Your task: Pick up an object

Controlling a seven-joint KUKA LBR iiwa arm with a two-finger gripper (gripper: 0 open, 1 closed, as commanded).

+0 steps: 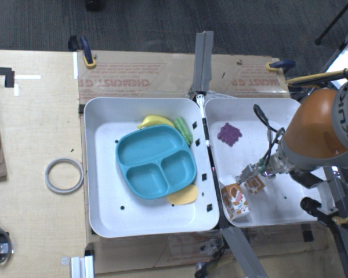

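**Gripper Low Over a Small Carton in the Right Bin**

The arm reached in from the right and bent down into the right bin, its orange band above the wrist. The gripper sat low near the bin floor, angled toward the left, just beside a small printed carton that lay on its side against the bin's left wall. A smaller orange-and-white piece appeared right at the gripper's tip, but the view was too blurred there to tell whether it was gripped or merely touched, or how the gripper was set.

The carton looked light and stiff-sided, likely easy to crush if squeezed hard; taking it across its narrow faces would seem the safest hold, though the wall beside it left little room. A purple lump farther back in the same bin looked soft and irregular, and stood well apart from the gripper.

The left bin on the desk held a blue divided tray with yellow and green items tucked around it.
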